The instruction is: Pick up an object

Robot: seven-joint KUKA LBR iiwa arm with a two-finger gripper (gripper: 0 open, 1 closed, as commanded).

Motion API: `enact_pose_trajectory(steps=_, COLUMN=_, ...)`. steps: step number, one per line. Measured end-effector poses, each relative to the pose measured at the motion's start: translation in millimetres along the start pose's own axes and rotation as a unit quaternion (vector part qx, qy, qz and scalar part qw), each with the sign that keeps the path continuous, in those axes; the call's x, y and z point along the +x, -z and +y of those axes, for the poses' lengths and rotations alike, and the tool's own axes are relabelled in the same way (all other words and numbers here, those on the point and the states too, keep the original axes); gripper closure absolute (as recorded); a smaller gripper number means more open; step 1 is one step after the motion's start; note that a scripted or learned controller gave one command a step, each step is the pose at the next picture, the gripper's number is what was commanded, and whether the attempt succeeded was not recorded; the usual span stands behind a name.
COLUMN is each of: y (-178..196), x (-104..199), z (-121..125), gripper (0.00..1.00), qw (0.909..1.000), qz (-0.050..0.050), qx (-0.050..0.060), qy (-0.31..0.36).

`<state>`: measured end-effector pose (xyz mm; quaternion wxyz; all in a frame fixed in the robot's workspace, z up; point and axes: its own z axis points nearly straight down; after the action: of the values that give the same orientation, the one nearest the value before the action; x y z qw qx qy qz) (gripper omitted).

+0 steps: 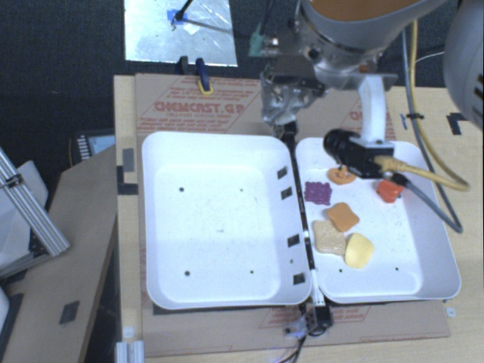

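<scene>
Several small items lie in the right bin: a purple piece, a small orange piece, a red-orange piece, an orange-brown block, a beige block and a yellow lump. My gripper hangs at the far edge of the bins, over the divider between them. It is above and behind the purple piece and touches none of the items. Nothing shows in its grasp.
The left bin sits beside the right one on a cardboard sheet. A foil square lies behind the bench. The arm's grey body looms over the right bin's far side.
</scene>
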<state>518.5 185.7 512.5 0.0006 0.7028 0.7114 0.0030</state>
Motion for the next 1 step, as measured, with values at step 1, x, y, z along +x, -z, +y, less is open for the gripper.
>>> enact_pose_trajectory(steps=1, y=-1.4, x=-4.8, z=0.3, gripper=0.0, qw=1.0, qz=-0.001, qx=0.002, qy=-0.004)
